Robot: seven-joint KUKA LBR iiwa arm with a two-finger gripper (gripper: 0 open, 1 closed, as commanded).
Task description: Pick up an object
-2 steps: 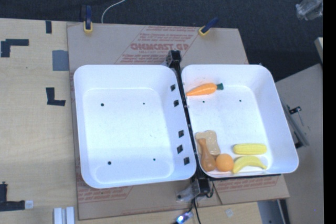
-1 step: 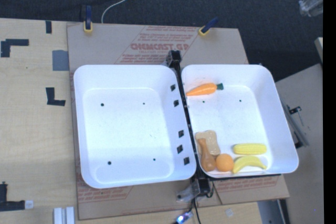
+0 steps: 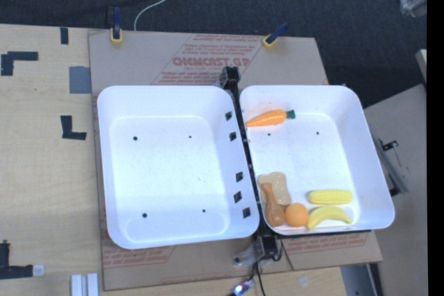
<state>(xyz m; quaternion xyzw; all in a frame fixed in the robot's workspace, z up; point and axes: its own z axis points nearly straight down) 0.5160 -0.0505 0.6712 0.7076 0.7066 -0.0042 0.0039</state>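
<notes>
Camera view puts the carrot (image 3: pixel 266 118) alone at the upper left of the right bin (image 3: pixel 354 149), nothing lifted yet by my reading, so I'd bring the arm over it; fingers' state I cannot tell.

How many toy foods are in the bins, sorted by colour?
Orange: 2, the carrot and the orange ball
Yellow: 2, the corn cob and the banana
Tan: 1, the bread-like piece
Total: 5, all in the right bin
</notes>
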